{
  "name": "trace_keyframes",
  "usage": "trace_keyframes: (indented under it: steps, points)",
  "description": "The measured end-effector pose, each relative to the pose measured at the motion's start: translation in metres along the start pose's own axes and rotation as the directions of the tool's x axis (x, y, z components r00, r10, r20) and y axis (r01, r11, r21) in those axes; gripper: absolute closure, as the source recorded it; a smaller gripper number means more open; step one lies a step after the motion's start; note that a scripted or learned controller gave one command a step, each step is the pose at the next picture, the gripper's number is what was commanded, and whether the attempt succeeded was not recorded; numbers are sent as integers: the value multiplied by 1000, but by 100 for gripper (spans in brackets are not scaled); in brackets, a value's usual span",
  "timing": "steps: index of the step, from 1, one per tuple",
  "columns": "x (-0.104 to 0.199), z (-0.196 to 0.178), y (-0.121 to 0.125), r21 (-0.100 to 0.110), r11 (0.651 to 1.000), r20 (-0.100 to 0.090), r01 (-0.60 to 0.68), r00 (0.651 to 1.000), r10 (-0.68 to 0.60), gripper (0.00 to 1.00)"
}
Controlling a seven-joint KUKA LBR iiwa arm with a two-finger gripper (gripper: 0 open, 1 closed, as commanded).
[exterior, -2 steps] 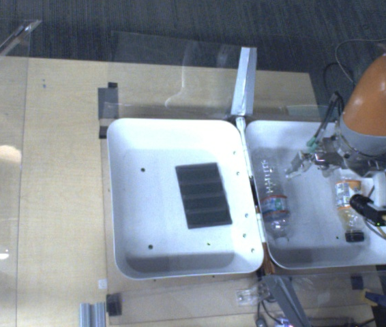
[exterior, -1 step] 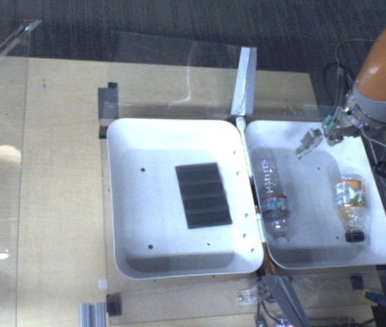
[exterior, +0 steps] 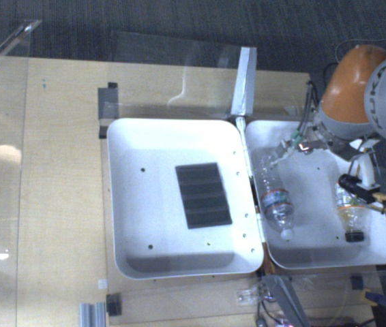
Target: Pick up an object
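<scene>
Along the left wall of the right bin: one clear plastic bottle, lying on its side with a bluish label band round its middle. All places below are reckoned from this bottle.

1. Gripper: beyond the bottle's far end and a little toward the view's right, over the back of the same bin, apart from the bottle. Apart or together: cannot tell.
2. Arm: grey with an orange band, farther right of the bottle, over the bin's back right corner.
3. Small clear piece with an orange tint: right of the bottle, well apart; too blurred to name.
4. Small black piece: right of the bottle, nearer the front wall.
5. Left bin: just left of the bottle, past the adjoining walls.
6. Black ribbed pad: flat in the left bin's middle, well apart.
</scene>
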State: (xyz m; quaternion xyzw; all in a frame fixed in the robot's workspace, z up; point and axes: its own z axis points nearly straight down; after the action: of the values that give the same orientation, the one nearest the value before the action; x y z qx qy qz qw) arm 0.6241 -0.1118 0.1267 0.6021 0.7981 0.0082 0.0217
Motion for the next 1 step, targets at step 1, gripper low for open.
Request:
trace_keyframes:
  steps: [1]
  points:
    - [4,23,-43,4,979,14,202,979,-202,0]
